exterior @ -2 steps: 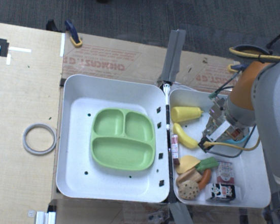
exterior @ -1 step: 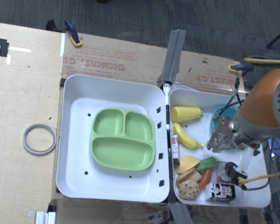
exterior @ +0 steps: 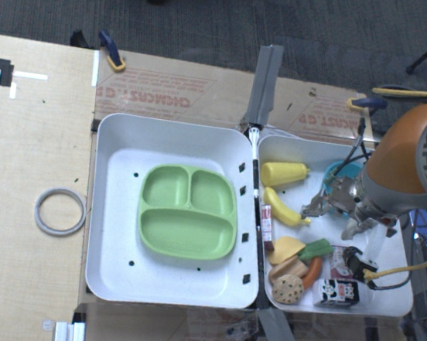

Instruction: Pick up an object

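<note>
Over the right-hand shallow white bin [exterior: 403, 304] the grey arm with its orange band [exterior: 403, 156] reaches in from the right, and its claw [exterior: 343, 202] hangs low above the bin's upper middle. From where I stand I cannot tell whether the claw is released or clenched, and I see nothing caught in it. The nearest likely pick is the yellow plastic banana [exterior: 283, 207], lying just to the claw's left and a little below, its long axis slanting from upper left to lower right. A stubby yellow plastic corn cob [exterior: 283, 173] lies above the banana, further left and up from the claw. Below sit a cluster of toy foods, among them an orange carrot piece [exterior: 312, 272] and a small black-and-white carton [exterior: 339, 292]. Across the divider, the left bin [exterior: 106, 214] holds a green divided plastic plate [exterior: 188, 213]. I judge a short shift leftward would bring the claw over the banana.
</note>
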Action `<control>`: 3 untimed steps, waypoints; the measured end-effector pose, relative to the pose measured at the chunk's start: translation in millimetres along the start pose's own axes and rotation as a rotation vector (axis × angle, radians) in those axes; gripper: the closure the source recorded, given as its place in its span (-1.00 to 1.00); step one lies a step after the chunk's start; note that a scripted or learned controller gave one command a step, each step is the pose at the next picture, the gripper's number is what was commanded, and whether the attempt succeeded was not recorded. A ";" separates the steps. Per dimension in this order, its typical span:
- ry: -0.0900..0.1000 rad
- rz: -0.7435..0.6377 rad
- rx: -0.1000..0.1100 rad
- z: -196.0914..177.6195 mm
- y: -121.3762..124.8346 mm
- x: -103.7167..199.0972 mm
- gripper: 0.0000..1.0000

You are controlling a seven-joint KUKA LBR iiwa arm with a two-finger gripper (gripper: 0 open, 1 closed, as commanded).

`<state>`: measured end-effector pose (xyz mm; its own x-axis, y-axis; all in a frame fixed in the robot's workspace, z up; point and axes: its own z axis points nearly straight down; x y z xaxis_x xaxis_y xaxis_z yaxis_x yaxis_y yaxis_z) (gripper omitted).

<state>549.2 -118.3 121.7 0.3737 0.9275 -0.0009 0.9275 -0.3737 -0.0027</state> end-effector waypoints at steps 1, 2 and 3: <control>0.000 -0.034 0.000 30.3 65.6 -55.3 -1.00; 0.007 -0.287 0.000 30.0 94.1 -58.2 -1.00; -0.001 -0.327 0.005 22.2 120.0 -9.0 -1.00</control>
<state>657.1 -171.5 99.2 0.0556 0.9985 -0.0003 0.9984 -0.0556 -0.0078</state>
